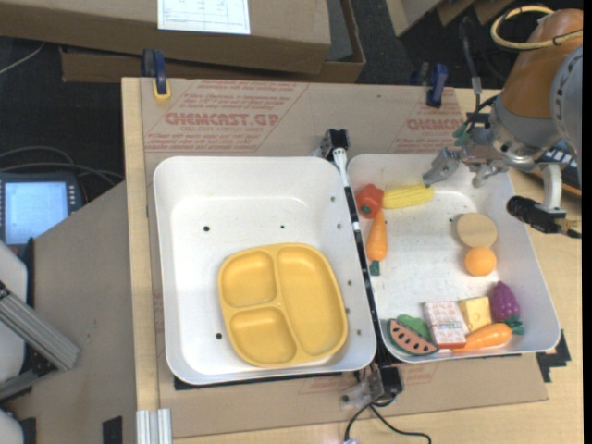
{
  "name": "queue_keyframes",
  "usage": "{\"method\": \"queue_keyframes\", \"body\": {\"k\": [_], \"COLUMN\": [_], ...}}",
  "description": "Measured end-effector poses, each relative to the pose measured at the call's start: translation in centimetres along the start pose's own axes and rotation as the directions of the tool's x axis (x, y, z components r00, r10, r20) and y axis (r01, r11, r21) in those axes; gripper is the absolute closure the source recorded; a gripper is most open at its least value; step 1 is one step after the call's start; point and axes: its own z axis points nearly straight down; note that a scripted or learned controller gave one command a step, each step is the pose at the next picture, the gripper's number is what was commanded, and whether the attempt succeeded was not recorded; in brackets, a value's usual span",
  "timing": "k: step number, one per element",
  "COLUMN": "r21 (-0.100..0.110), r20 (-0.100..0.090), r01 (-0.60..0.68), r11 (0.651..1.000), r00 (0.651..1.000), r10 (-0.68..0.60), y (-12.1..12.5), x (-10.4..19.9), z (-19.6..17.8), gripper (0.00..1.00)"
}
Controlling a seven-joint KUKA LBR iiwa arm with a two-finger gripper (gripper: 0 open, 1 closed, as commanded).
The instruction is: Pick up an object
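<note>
The right bin (532, 276) holds toy food. A yellow corn cob (407, 195) lies at its back, with a red pepper (369, 198) and an orange carrot (377, 237) along the left wall. A tan round disc (476, 229) and an orange ball (480, 261) sit toward the right. Purple grapes (503, 299), a cheese wedge (476, 312), a pink box (445, 322), a watermelon slice (412, 336) and another carrot (486, 338) cluster at the front. My gripper (461, 172) hangs over the bin's back edge, just right of the corn, open, with nothing between its fingers.
The left bin (185, 202) holds a yellow divided tray (282, 303). A black clamp (337, 141) sits where the bins meet at the back. Blue clamps (159, 72) pin the brown board. A small screen (37, 209) stands off the bench at left.
</note>
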Motion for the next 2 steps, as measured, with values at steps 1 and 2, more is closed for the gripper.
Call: {"method": "queue_keyframes", "body": {"k": [1,2], "r21": [0.016,0.020], "r20": [-0.004,-0.009], "r01": [-0.007,-0.001], "r11": [1.000,1.000], "r00": [1.000,1.000], "r10": [0.007,0.001], "y": [-6.9,-11.0], "x": [-5.1,-2.6], "z": [-0.2,5.7], "gripper": [0.00,0.00]}}
